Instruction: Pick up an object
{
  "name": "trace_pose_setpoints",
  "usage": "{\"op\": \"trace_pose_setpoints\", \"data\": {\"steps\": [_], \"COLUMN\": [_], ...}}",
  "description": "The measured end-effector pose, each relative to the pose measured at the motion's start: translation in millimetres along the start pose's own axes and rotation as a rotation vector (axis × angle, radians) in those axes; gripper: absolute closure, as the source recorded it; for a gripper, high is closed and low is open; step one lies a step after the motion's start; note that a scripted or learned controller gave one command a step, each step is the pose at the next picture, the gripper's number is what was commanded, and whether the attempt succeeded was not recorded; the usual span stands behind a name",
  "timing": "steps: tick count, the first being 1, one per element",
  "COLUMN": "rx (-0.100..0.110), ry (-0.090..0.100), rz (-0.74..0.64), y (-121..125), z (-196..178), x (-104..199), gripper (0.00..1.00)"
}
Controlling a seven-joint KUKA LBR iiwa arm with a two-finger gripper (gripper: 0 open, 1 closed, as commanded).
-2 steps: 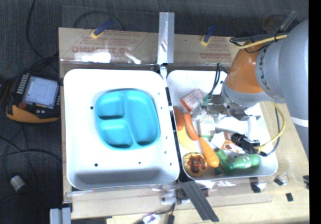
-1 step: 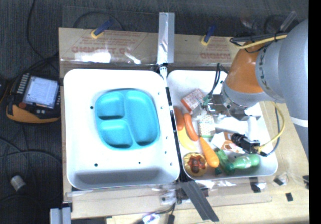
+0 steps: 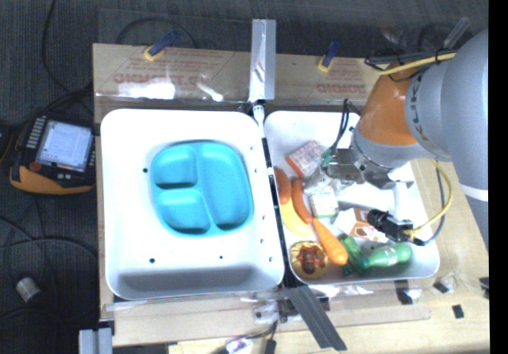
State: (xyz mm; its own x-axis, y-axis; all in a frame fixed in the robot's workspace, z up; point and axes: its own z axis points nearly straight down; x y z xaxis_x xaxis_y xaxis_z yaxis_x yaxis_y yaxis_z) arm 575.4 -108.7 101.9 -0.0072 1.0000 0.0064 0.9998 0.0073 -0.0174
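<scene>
A: Where was the gripper (image 3: 333,163) at that moment?

B: It sat low inside the right bin (image 3: 429,265), reached in from the right by the grey arm (image 3: 456,106) with its orange band (image 3: 389,106). Whether it was wide, narrow or holding anything could not be told; the wrist hid that part.

A: And what lay around it?

B: Just to its left and slightly above was a small orange-and-white packet (image 3: 303,158). Directly below it lay a pale boxy item (image 3: 322,203), too blurred to name. Further left and lower, an orange sausage-like piece (image 3: 298,200) ran along the bin's left side, with a yellow banana-shaped piece (image 3: 294,221) under its lower end.

A: Anything further down?

B: Yes. Below the gripper a carrot (image 3: 329,240) slanted toward the bin's near edge. To the carrot's lower left sat a small round dark toy (image 3: 309,259); to its right lay a green object (image 3: 381,255), lengthwise along the near wall. All of these sat crowded together, several touching.

A: And the other bin?

B: Well to the gripper's left, the left bin (image 3: 127,265) bore a blue divided tray (image 3: 200,187) with three compartments. Far left again, on the dark floor, a handheld pendant (image 3: 55,150) with a lit screen rested apart from the bench.
</scene>
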Motion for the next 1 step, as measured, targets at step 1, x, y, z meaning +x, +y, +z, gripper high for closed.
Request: {"op": "trace_pose_setpoints", "data": {"steps": [1], "rx": [-0.009], "ry": [-0.008], "rz": [0.085], "y": [30.0], "z": [-125.5], "x": [59.6], "gripper": [1.00]}}
